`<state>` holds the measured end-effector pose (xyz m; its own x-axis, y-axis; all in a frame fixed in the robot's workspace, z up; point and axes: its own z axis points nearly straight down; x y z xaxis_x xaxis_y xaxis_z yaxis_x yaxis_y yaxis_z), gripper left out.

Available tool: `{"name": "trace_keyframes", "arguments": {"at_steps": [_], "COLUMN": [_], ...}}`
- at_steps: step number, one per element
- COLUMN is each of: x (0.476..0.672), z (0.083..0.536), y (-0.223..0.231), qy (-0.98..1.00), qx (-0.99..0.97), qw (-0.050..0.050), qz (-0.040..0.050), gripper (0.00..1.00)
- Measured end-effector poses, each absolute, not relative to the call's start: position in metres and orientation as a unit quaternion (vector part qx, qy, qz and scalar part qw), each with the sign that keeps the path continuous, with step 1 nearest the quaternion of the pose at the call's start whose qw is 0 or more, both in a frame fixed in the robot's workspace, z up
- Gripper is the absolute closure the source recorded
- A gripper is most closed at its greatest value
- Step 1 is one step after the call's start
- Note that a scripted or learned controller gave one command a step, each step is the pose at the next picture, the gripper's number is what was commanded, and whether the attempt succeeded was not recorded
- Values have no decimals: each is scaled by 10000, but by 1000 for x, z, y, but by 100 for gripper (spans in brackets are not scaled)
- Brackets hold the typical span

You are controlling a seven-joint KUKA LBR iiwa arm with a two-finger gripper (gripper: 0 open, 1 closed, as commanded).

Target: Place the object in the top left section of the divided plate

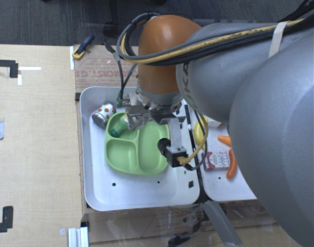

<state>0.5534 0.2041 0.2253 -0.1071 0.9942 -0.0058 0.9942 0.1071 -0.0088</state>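
The grey arm (pixel 249 86) looms over the white bin (pixel 95 189). Beneath the tool (pixel 130 118) lies the green divided plate (pixel 139 156); a green object (pixel 116 129) rests in its top-left section, just left of the tool.

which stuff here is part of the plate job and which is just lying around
Part of the job:
green divided plate
green object in its top left section
gripper

Lying about:
small can
carrot
yellow item
small carton
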Motion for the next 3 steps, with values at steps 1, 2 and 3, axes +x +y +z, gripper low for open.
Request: {"name": "trace_keyframes", "arguments": {"at_steps": [1, 2, 3], "x": [553, 494, 495], "z": [225, 218, 226], "y": [204, 199, 197], "qy": [-7439, -6290, -6282], "qx": [-6682, -7774, -7781], "qw": [8, 7, 6], "qz": [52, 31, 50], "gripper": [0, 0, 100]}}
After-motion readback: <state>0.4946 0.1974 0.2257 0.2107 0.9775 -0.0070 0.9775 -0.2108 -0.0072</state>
